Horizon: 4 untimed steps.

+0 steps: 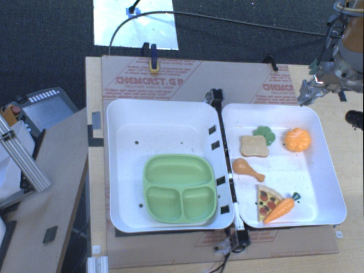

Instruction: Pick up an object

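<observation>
**Arm above the far right corner, toy food untouched in the right bin**

While the arm (348,44) sits at the upper right of the view, its gripper (307,92) hangs over the far edge of the right bin (330,169), above bench level and apart from everything inside. Whether it is spread or closed cannot be told at this size; nothing is seen held.

Left bin (122,147): one green divided plate (179,187), three compartments, lying toward the near side.

Right bin, large to small:
- orange pumpkin (297,140), far right, nearest the gripper. Round, likely hard light plastic; smooth sides may slip, so a hold across the middle looks best.
- bread slice (253,146), flat, just beside the green broccoli (264,134). Lying low; edges are the only purchase.
- pizza slice (265,201), flat, near corner, touching the carrot (280,209).
- carrot, tapered, lying partly across the pizza. Take it across the thick end.
- drumstick (248,169), mid-bin, well clear of the rest. Narrow shank looks an easy pinch.

All judged light and rigid, not fragile. The pumpkin seems the readiest pick.
</observation>
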{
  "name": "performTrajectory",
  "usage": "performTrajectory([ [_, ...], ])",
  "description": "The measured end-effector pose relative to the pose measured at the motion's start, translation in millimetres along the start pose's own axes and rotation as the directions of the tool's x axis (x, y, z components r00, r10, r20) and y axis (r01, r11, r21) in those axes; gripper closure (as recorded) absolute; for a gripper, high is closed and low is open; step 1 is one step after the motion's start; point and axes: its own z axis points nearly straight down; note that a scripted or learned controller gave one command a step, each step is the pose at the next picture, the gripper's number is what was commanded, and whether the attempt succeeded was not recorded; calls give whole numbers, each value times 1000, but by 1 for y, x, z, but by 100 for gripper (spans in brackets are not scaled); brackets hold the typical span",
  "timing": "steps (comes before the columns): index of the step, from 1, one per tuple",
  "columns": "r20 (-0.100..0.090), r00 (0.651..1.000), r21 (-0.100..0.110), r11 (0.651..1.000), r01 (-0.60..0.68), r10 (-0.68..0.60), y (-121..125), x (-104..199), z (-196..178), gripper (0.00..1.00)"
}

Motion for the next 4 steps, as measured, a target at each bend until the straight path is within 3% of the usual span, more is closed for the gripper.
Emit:
performTrajectory([
  [2,-3,1000,10,1000,2,-2,-48,94,24,100],
  [4,-5,1000,8,1000,4,-4,-77,185,24,100],
])
